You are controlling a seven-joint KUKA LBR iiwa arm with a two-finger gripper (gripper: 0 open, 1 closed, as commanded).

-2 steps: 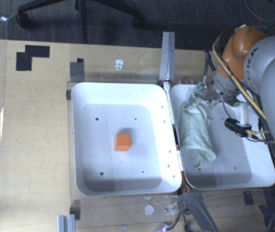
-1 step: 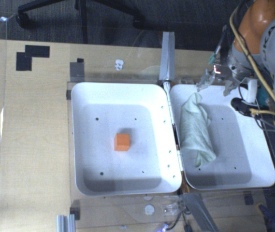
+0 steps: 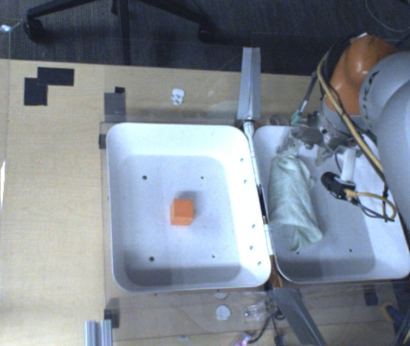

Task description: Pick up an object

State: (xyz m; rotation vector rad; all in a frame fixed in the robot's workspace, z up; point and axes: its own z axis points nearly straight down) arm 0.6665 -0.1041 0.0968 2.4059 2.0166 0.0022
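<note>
Cloth point(image 3: 293, 202) beside hand point(image 3: 307, 137)

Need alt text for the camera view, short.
The gripper hangs over the top of a pale crumpled cloth in the right bin. A small orange block sits alone mid-floor in the left bin.

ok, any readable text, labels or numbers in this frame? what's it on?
None readable.
Black tape patches on the bench: plain shapes, no lettering.
Small white mark behind the left bin: too small and blurred to tell if it is text.
Orange block, grey cloth in the right bin, arm: no visible print.
</note>
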